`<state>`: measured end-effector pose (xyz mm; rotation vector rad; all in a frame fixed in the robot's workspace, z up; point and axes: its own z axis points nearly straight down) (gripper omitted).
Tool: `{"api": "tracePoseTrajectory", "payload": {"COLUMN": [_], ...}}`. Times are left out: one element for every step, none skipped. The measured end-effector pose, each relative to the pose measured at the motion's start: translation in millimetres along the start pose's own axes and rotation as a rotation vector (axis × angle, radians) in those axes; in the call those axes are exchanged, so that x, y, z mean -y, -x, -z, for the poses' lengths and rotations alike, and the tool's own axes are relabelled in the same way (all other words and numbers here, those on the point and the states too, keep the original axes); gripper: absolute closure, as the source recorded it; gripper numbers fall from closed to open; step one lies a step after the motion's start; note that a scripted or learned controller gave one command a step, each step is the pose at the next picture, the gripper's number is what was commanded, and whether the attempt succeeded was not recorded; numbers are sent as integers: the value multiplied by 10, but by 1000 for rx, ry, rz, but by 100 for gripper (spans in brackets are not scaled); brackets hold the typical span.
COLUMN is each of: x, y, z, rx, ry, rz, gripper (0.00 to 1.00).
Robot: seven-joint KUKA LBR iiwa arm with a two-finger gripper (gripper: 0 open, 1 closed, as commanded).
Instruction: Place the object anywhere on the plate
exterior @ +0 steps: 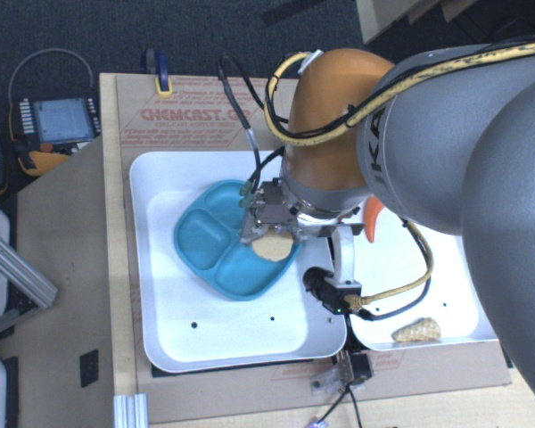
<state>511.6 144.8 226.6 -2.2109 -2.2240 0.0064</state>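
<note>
In the left bin (160,239), I see the blue plate (218,239), a divided dish with several compartments, lying tilted toward the bin's upper middle. My arm (410,123) reaches in from the right, its orange band sitting above the wrist, and the gripper (266,221) hangs directly over the plate's right-hand edge. Just under the gripper, at the plate's right compartment, lies the object (271,249), a pale tan, flat, rounded piece. It sits immediately below the gripper body and looks to rest on the blue surface near the rim, though the gripper hides its upper part, so I cannot say whether anything touches it. From this angle the wrist covers the business end, and I cannot tell whether the gripper is released or clenched.

In the right bin (455,328), near its lower edge, a second tan, crumbly piece (416,331) lies well apart from the plate. A black and yellow cable (383,297) loops from the wrist down across the divide between the two bins.
</note>
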Motion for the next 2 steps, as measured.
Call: {"api": "tracePoseTrajectory", "payload": {"x": [3,-1], "y": [-271,-256], "z": [-81,-74], "rx": [1,1], "ry": [2,3], "rz": [-3,-6], "gripper": [100,0]}}
